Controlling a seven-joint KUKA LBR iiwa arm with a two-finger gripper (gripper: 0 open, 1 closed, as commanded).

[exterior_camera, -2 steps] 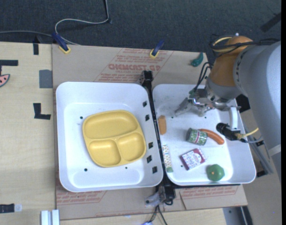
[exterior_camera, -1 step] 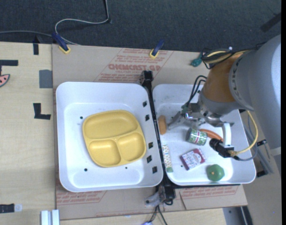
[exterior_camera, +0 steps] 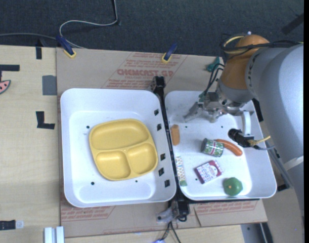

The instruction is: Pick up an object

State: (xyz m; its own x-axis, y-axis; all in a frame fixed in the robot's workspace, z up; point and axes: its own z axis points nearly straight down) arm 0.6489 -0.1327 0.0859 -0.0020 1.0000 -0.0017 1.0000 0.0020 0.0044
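The arm looms largest, grey with an orange band, entering from the right above the right bin. From the left: the left bin holds a yellow divided plate. In the right bin, a small tan piece lies by the left wall and a narrow packet below it. Then come a maroon packet, a green can touching an orange carrot, and a green ball. The gripper hangs over the bin's upper part with fingers spread and nothing between them.
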